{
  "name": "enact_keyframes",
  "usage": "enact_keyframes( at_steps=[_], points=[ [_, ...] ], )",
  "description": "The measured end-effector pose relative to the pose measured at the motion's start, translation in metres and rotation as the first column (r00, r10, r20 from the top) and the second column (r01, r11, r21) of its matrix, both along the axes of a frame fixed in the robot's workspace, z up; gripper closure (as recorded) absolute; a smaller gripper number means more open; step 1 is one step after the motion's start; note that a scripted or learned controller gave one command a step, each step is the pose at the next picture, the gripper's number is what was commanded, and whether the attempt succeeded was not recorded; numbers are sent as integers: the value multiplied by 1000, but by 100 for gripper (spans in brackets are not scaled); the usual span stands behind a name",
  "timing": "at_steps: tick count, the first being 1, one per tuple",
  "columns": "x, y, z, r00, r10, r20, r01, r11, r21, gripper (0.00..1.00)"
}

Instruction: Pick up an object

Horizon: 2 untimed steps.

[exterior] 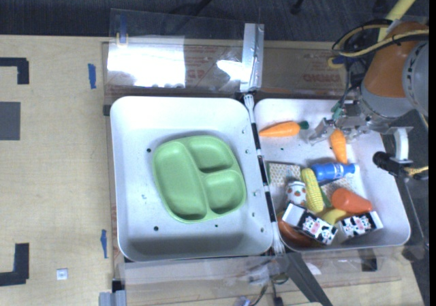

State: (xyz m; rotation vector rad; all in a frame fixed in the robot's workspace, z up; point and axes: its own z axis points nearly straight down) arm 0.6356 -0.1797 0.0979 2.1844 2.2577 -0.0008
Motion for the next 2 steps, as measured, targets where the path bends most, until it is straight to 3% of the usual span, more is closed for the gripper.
enact_keyframes(
  at_steps=[1, 2],
  points=[
    [1, -1, 9, 1000, -1, 1, 1, 1000, -1, 100],
    [1, 18, 99, 996, -93, 0, 93, 996, 0, 100]
  ],
)
